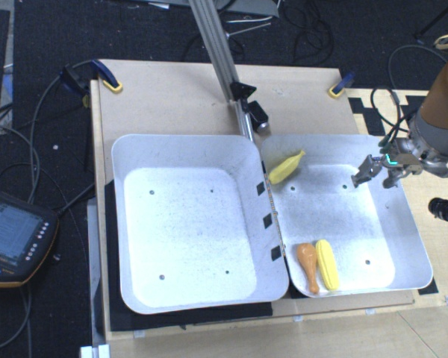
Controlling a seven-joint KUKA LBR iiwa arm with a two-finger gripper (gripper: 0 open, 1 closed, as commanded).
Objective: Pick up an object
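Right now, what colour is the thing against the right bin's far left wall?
Yellow, seen in the camera view.

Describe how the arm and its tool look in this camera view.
The arm enters from the right edge: a rounded grey body with an orange band above the wrist. The tool at its end is a small cluster of dark and metallic grey parts with a tiny teal light on it. Thin dark cables loop nearby.
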